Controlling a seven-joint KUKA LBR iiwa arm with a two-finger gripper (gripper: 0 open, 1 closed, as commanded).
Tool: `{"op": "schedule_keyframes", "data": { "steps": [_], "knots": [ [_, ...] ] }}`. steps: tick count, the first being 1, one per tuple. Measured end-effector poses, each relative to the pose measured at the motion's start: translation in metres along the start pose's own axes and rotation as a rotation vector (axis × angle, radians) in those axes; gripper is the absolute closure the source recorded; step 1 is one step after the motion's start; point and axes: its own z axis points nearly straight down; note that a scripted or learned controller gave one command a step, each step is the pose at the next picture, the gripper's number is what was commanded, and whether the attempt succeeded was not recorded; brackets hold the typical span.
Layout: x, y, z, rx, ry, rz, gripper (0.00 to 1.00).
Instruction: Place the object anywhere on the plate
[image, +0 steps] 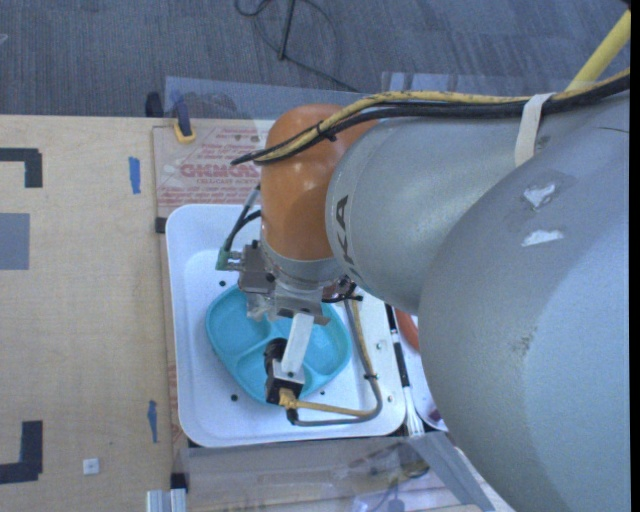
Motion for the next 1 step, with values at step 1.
{"op": "schedule_keyframes", "data": {
  "steps": [1],
  "knots": [
    [0.0011,0.0090,0.0227,0.001,-0.001,0.057,1.00]
  ]
}}
